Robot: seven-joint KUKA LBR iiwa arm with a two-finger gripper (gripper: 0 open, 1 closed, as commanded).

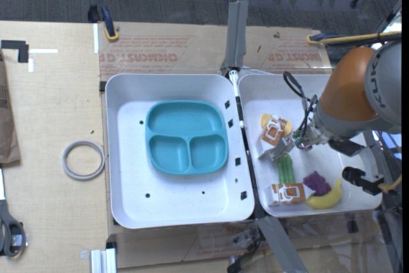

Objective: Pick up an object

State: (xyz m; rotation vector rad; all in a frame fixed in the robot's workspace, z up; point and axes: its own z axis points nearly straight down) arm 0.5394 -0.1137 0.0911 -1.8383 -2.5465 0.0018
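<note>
Teal plate (187, 136), yellow banana (324, 199), purple grapes (316, 181).

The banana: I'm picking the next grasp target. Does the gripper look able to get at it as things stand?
Probably yes. The banana lies uncovered at the right bin's near edge, with the purple item and a carton beside it, not over it. The gripper hovers nearby, above the green item.

Glossy plastic teal plate (187, 137) in smooth white bin (128, 201).

We are seeing even, bright overhead light; the white bins (121, 156) are glaring slightly, shadows are lying soft, and fine detail is blurring mildly.
</note>
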